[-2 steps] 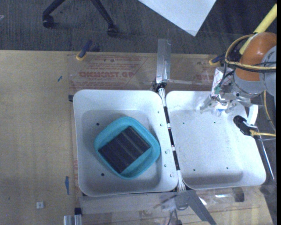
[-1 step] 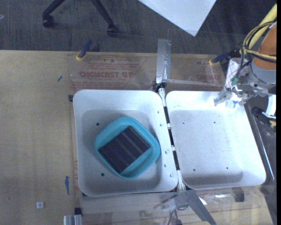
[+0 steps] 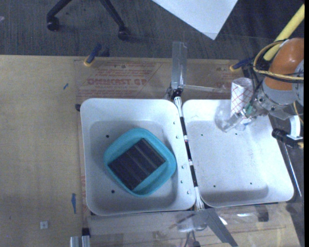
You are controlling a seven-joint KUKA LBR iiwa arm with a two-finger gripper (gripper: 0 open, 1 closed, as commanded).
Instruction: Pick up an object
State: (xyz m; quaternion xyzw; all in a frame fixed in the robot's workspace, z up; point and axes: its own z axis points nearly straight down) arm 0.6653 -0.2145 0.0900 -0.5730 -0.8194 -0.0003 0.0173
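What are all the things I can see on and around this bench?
Bins: two, white, side by side on the bench; left bin, right bin.
Container: one, turquoise with a dark ribbed inside, in the left bin.
Cup: one, white with a red criss-cross pattern, over the right bin's far edge, by the arm's tip.
Clamp: one, blue and yellow, far edge of the bench.
Chair base: one, black, on the floor beyond.
Arm: one, grey with orange band, from the right.
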